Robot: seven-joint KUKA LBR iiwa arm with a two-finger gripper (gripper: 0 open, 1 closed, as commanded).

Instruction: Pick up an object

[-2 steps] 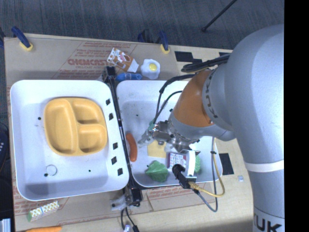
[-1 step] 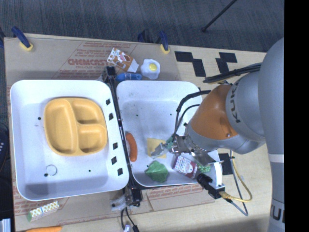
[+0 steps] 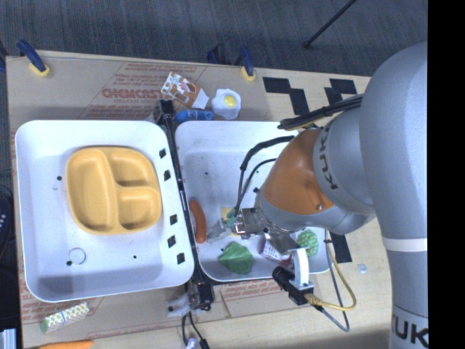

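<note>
Approach step, by my reading. Pincer was low in the right bin, lower centre of frame, hidden under the wrist; grip state indeterminable. Green object lay just below, orange object left. Next: descend, close on one.

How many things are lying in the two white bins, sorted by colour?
Yellow: 1, the divided tray
Orange: 1, the carrot
Green: 2, the leafy piece and the dotted ball
Total: 4
</note>
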